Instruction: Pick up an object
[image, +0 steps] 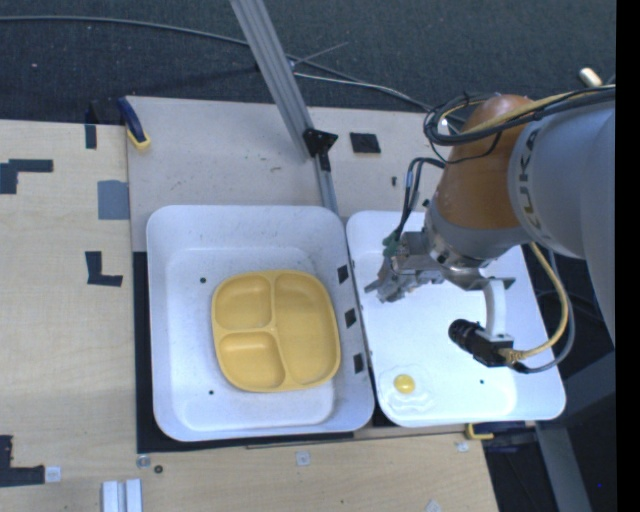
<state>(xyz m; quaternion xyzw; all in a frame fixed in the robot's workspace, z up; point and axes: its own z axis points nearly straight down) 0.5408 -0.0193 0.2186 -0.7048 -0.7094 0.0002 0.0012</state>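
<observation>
Nearest you, a fried-egg toy (404, 386) lies at the front edge of the right bin (520, 395). Your tool (392, 284) hangs over that bin's left side, well behind the egg; you cannot tell its opening. Over in the left bin (180, 250) sits a yellow divided plate (275, 329).

Two white bins (170, 330) side by side, one yellow divided plate (275, 330), one toy fried egg (405, 392), one arm (520, 170)
</observation>
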